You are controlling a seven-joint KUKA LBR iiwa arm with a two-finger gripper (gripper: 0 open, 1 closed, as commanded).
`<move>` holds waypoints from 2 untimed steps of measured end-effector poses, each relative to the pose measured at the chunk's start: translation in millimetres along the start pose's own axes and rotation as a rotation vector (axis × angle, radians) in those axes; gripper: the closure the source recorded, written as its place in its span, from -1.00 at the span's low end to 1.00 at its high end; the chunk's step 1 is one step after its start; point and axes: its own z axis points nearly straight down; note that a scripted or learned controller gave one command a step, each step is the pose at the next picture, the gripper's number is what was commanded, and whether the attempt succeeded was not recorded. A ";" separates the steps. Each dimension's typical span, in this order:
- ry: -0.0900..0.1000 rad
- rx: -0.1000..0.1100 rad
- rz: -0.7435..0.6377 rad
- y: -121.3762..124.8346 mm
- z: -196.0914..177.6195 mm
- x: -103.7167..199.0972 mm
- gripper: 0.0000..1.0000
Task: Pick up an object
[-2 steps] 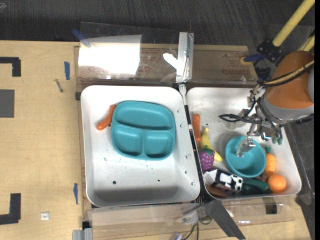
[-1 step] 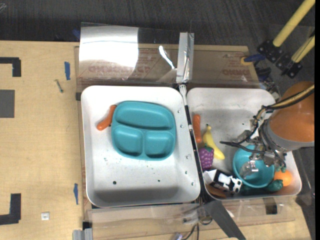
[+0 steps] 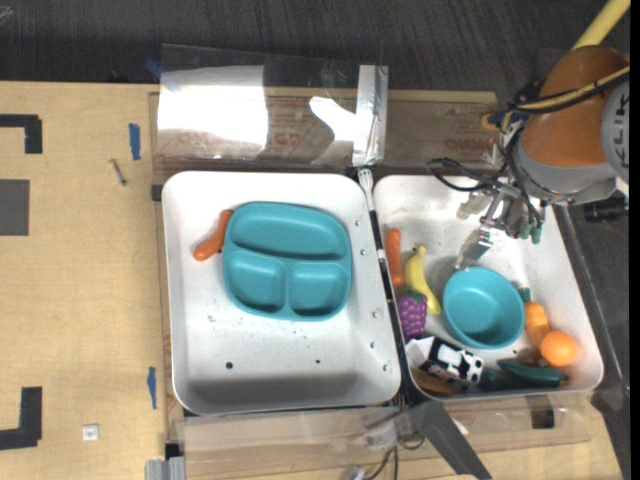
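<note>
Teal: one bowl (image 3: 483, 307), one divided tray (image 3: 287, 259); two white bins (image 3: 190, 298) (fingers' (image 3: 478, 245) state unclear).

This is a robotics lab or test cell, not a home or a kitchen. The arm's gripper (image 3: 492, 230) hangs from a wrist strung with loose cables (image 3: 478, 180), above the right bin (image 3: 590, 353). Left of the gripper a second bin (image 3: 190, 298) sits on a bare plywood bench (image 3: 70, 268) marked with black tape squares (image 3: 25, 133) and small blue tape strips (image 3: 134, 140). Clear plastic sheeting (image 3: 260, 113) taped with silver strips stands up and left of the gripper. Just below it lie toy things: a teal bowl (image 3: 483, 308), plastic fruit, a toy cow (image 3: 455, 361). Dark carpet (image 3: 300, 8) lies behind the bench.
</note>
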 end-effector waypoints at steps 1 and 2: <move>0.008 0.002 -0.095 -58.0 36.5 41.7 -1.00; -0.012 0.003 -0.081 -128.4 48.6 87.4 -1.00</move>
